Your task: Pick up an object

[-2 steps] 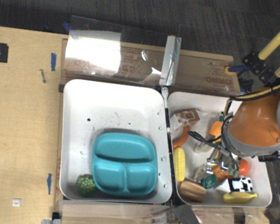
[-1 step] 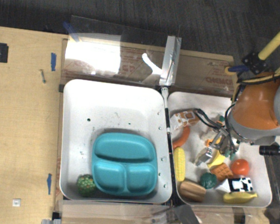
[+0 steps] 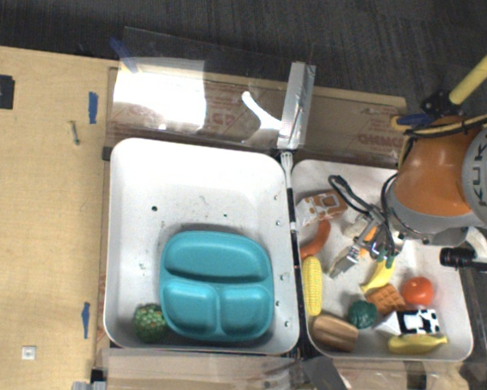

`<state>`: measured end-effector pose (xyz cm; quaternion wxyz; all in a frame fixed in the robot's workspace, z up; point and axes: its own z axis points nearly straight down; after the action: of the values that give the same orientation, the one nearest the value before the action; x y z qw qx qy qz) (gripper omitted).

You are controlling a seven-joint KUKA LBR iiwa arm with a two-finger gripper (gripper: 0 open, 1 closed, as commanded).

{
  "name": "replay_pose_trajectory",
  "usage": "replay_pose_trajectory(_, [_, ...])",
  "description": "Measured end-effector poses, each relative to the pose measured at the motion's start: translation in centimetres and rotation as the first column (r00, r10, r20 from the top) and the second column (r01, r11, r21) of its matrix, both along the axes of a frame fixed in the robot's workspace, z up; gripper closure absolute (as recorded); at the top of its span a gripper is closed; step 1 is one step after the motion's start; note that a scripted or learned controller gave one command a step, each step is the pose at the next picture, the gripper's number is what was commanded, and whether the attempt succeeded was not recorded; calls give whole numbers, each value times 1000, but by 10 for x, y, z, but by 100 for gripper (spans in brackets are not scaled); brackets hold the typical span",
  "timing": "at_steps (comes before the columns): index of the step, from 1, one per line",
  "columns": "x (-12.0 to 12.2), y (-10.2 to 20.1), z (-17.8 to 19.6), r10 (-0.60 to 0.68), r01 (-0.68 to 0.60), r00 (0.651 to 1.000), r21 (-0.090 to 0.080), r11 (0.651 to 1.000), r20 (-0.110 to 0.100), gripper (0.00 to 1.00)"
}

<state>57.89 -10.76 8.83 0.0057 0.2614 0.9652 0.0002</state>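
Yellow banana-shaped plastic toy (image 3: 380,273) is the likeliest target, lying in the right white bin (image 3: 461,343) just below the gripper (image 3: 368,244), nearly touching it; which object the program is actually after is a guess. The banana's long axis runs on a slant, upper end toward the gripper, lower end toward the orange ridged block (image 3: 386,297) it rests against. The gripper hangs from the grey arm with the orange band (image 3: 431,179), which comes in from the right and sits over the bin's middle. Whether it is parted or closed cannot be told, as cables and metal parts clutter that spot, and nothing is visibly held. Other candidates are packed close: a yellow corn cob toy (image 3: 311,285) lies lengthwise along the bin's left wall, an orange carrot-like piece (image 3: 314,238) sits above it, a brown bread-roll toy (image 3: 335,331) and a dark green round toy (image 3: 362,314) sit near the bottom edge, and a red-orange round toy (image 3: 419,290) lies to the right. The left white bin (image 3: 128,221) holds a teal divided plastic tray (image 3: 215,284) and a small green bumpy ball (image 3: 150,320), both well apart from the gripper. A short drop down and slightly right would probably meet the banana, and crowding makes a clean grab doubtful.
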Motion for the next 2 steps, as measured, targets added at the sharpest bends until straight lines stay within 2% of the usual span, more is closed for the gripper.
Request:
replay_pose_trajectory(1, [5,9,0,10,-10,1000,-1,1000,1,0])
replay_pose_trajectory(2, [-53,9,0,-29,29,1000,2,1000,-3,0])
